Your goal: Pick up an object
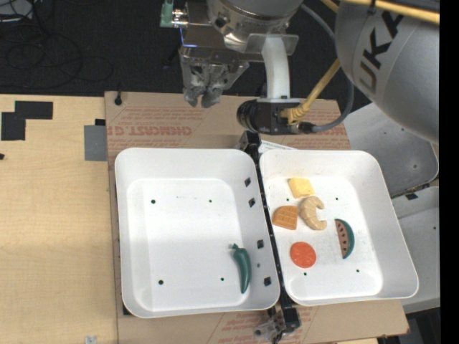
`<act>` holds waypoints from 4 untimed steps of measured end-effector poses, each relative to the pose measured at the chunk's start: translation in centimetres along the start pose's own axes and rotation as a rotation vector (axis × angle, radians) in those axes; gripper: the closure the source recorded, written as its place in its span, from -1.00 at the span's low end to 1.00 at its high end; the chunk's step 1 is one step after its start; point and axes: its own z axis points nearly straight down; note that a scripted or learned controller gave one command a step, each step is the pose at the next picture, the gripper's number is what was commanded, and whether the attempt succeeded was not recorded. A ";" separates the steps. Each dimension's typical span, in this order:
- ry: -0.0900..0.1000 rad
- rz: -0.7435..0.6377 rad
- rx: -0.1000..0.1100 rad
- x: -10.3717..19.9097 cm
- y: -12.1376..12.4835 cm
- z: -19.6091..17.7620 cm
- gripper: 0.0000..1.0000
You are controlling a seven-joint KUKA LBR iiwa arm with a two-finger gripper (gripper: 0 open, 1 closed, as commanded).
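My gripper point(203, 96) hangs high above the back edge of the left bin point(136, 192), its fingers close together with nothing between them. A dark green chili pepper point(242, 266) lies in the left bin's front right corner. In the right bin point(380, 192) lie a yellow block point(300, 186), an orange waffle-like piece point(285, 218), a tan curved piece point(313, 213), a red round disc point(303, 254) and a watermelon slice point(345, 237).
The two bins meet at a dark clip-lined seam point(262, 213). Cardboard point(158, 120) lies under the bins on the wooden bench. The arm's grey body fills the upper right, with a black base fitting point(269, 117) and cables behind the bins.
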 end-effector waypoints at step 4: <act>-0.004 0.011 0.012 -12.4 -4.1 19.0 1.00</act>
